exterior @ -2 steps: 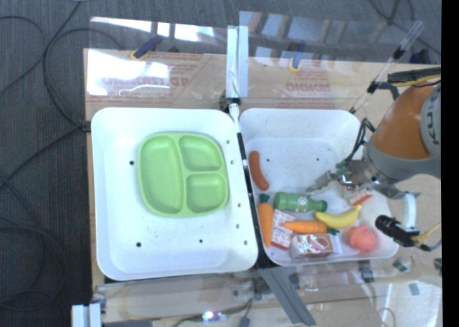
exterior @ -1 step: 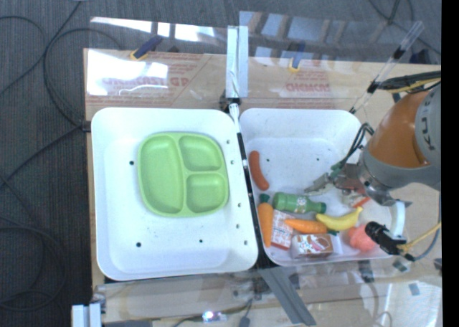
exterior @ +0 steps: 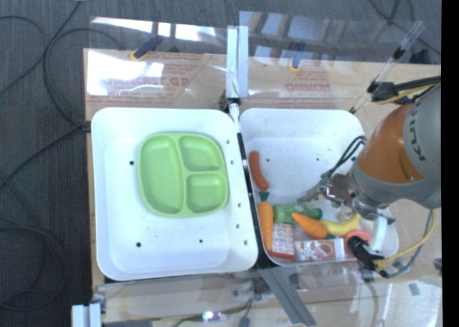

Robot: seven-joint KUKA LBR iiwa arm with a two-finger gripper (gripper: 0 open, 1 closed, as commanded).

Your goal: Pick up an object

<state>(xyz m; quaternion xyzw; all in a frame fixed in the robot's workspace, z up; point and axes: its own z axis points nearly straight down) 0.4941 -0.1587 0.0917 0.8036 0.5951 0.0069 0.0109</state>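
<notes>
The arm's tool (exterior: 343, 202), its grip impossible to judge, hovered lower right above a banana (exterior: 341, 226), needing a centred descent.

A robotics lab: a grey and orange robot arm (exterior: 401, 160) over two white bins (exterior: 107, 175) on a bench, clear plastic guards (exterior: 186, 31), loose cables (exterior: 43, 67) on grey carpet.

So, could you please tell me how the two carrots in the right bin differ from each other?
The carrot by the bin's left wall lies lengthwise along that wall, while the carrot near the banana lies slanted, further into the bin. The wall-side carrot looks longer and slimmer; the other looks shorter and stubbier. The wall-side one sits just below the sausage; the other touches the banana. Both are orange toy carrots.
</notes>
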